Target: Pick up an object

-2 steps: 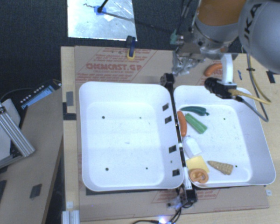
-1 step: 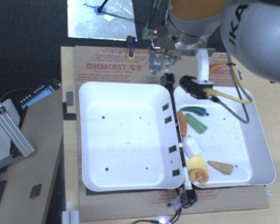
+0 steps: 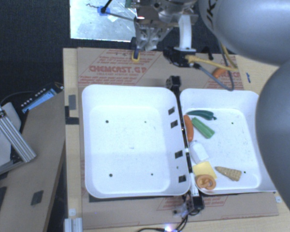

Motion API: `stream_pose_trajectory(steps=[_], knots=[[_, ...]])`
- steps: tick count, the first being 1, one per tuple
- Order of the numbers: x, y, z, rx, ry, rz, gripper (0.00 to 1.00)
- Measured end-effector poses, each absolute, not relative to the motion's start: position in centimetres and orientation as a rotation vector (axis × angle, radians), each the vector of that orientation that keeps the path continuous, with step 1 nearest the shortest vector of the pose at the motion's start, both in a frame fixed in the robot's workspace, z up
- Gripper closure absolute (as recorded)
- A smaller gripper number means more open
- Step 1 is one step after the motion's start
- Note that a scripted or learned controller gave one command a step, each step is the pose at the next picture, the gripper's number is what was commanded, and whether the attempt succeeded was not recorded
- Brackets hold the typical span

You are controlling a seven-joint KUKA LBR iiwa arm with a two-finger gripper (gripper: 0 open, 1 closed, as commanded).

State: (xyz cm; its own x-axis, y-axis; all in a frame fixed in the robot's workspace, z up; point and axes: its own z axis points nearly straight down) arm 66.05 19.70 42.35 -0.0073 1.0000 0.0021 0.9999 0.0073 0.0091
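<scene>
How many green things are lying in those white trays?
2, both in the right bin: a dark green pepper near its far edge, a lighter green piece just below. The arm may hide more.

Smooth white plastic bins, matt brown cardboard, glossy grey arm

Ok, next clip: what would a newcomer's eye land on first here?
Probably the big grey arm across the upper right, its gripper raised above the bench behind the bins. Next, the cluster of small colourful objects along the right bin's left side: an orange carrot, green pieces, a yellow block.
</scene>
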Motion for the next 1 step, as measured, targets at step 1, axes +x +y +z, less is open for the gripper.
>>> stream_pose_trajectory(steps=[1], knots=[[60.86, 23.65, 43.56, 2.214, 2.230, 0.002, 1.00]])
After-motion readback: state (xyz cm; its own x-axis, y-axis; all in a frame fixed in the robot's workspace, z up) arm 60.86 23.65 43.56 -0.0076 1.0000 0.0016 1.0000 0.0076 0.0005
